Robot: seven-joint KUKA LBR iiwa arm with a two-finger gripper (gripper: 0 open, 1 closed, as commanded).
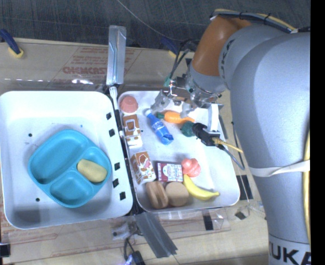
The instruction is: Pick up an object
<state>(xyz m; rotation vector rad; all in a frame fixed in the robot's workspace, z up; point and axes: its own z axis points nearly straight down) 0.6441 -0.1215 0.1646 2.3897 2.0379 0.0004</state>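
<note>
From the camera view, the gripper (176,99) is hovering low over the carrot (175,116) in the right bin (228,178); I cannot tell how its pincer is set. Nothing is looking lifted yet. Both bins are sitting on a cardboard-covered bench (68,65).
</note>
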